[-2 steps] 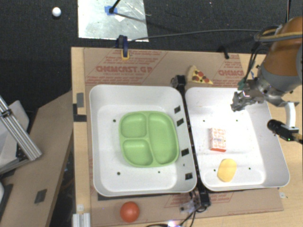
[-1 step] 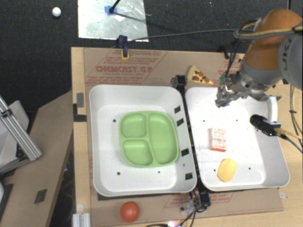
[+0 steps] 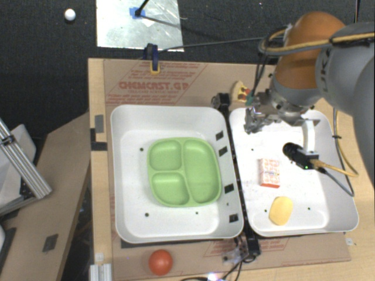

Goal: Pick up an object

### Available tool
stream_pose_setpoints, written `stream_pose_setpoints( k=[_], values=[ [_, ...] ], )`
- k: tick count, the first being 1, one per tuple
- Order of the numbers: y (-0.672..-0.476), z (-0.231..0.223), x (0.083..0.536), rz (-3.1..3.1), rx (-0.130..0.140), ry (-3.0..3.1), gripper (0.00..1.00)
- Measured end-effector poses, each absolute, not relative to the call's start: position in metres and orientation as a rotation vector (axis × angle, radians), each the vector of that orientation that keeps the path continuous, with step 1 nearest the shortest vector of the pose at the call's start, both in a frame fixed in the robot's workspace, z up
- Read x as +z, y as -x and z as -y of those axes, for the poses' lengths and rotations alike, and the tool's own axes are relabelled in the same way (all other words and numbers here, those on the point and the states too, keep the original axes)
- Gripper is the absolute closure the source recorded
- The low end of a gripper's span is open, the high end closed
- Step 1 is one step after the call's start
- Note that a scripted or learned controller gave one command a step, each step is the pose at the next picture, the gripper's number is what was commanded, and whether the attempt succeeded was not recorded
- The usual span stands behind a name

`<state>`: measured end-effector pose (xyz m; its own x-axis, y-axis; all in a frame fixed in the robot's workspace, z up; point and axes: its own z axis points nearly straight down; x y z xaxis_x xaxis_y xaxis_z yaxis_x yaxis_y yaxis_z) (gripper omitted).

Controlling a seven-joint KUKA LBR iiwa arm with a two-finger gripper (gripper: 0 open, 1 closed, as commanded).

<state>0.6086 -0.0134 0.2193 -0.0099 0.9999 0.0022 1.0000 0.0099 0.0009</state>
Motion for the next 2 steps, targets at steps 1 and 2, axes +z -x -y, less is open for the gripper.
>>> stream_pose_setpoints(
  k=[1, 2],
  values=[
    [-0.614, -0.048, 0.229, 2.234, -0.006, 2.209, 1.00],
    [-0.619, -0.105, 0.237, 2.233, -0.007, 2.210, 1.00]
  ],
)
